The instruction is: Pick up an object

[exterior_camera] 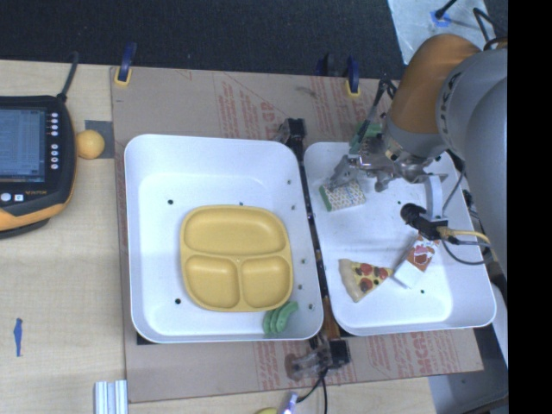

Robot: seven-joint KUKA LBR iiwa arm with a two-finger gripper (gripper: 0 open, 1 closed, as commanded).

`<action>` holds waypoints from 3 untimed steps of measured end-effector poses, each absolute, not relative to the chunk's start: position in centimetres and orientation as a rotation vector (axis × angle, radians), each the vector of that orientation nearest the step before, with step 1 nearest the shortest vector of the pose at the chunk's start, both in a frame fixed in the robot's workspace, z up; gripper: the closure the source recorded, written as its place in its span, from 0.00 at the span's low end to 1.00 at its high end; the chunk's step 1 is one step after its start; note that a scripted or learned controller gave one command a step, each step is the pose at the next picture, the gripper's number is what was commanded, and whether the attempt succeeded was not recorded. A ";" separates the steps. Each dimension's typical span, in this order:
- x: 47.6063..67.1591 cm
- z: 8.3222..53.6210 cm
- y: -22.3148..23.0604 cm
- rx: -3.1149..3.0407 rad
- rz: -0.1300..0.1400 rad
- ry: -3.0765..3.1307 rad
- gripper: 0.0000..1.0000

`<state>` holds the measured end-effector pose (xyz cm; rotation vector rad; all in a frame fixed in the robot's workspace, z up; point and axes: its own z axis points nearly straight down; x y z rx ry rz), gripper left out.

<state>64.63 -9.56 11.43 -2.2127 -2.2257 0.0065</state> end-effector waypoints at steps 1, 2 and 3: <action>65.8 9.6 -9.2 -2.216 -0.001 -2.230 0.00; 65.8 9.6 -9.3 -2.217 -0.003 -2.228 0.00; 65.8 9.6 -9.5 -2.218 -0.005 -2.227 0.00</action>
